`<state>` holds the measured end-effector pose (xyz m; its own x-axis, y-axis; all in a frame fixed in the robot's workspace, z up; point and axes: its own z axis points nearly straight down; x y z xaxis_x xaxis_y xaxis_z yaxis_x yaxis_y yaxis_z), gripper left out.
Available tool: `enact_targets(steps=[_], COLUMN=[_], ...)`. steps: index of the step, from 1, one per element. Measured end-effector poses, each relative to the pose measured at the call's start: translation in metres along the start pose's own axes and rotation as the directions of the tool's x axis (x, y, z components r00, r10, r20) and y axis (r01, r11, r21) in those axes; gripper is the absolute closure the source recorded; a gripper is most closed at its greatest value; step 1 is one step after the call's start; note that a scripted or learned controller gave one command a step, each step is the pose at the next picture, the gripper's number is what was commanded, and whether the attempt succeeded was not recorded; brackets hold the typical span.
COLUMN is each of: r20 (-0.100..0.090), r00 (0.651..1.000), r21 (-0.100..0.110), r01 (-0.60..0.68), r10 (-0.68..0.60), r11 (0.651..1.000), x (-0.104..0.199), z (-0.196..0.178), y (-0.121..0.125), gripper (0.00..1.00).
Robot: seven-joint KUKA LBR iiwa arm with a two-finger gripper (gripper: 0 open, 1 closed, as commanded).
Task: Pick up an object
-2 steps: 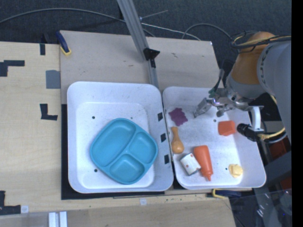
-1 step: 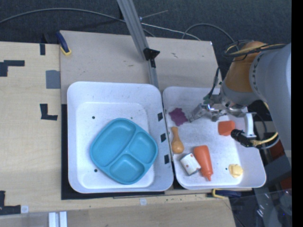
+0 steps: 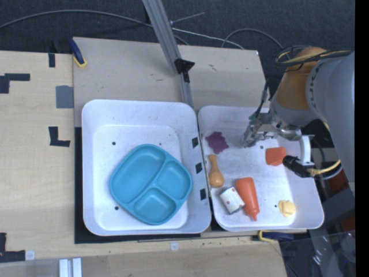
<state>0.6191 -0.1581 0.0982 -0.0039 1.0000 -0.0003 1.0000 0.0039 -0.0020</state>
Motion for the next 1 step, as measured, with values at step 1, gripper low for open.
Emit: enact_targets(steps=[1], r20=[0.0], r00=[1.0], r21=[-0.005], r01=[-0.002], r10=[0.002], r11=[1.0], x=[0.0014], z=[-0.043], y=[0.0045], gripper=[1.0])
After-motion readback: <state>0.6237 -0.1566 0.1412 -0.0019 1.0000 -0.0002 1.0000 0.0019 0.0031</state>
